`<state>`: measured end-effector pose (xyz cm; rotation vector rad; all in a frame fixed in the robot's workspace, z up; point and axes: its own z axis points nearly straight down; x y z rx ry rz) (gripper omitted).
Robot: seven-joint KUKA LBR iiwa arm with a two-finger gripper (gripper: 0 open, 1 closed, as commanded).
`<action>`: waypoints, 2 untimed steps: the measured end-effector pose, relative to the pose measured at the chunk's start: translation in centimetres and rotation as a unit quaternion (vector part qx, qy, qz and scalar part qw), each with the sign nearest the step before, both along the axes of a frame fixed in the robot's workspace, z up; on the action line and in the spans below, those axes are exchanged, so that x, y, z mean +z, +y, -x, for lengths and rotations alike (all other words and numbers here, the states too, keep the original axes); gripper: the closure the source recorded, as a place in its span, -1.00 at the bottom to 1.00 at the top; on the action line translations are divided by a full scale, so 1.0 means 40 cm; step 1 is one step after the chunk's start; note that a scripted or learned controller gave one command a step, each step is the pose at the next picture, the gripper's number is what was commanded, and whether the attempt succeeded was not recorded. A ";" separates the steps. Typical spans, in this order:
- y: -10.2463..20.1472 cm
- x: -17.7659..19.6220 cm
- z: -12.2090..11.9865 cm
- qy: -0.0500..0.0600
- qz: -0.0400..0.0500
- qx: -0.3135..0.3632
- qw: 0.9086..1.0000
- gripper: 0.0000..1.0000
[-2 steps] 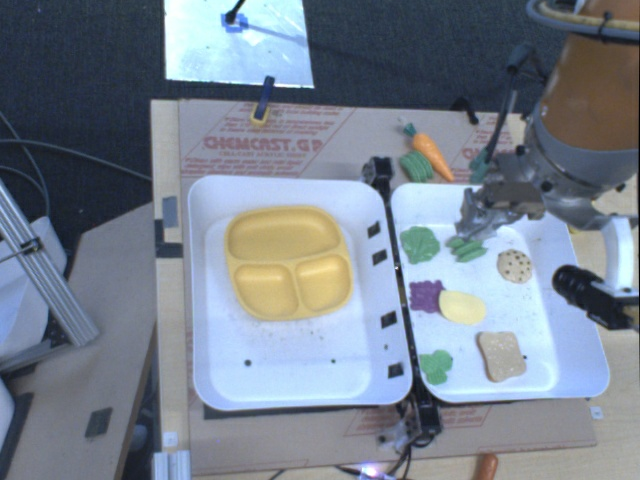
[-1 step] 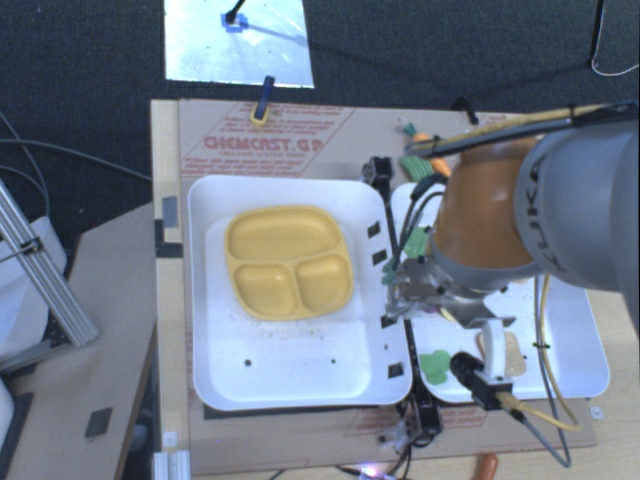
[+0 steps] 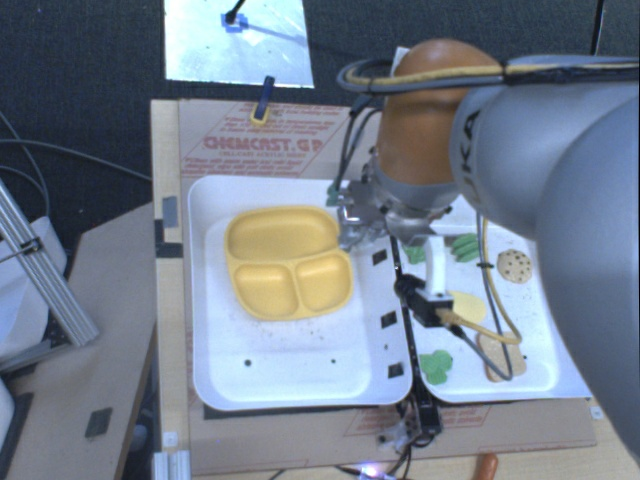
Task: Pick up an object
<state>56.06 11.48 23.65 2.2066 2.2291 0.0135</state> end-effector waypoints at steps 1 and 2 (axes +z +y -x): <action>-0.168 -0.041 -0.037 0.004 0.002 -0.007 1.000 1.00; -0.256 -0.135 -0.024 0.005 0.002 -0.006 1.000 1.00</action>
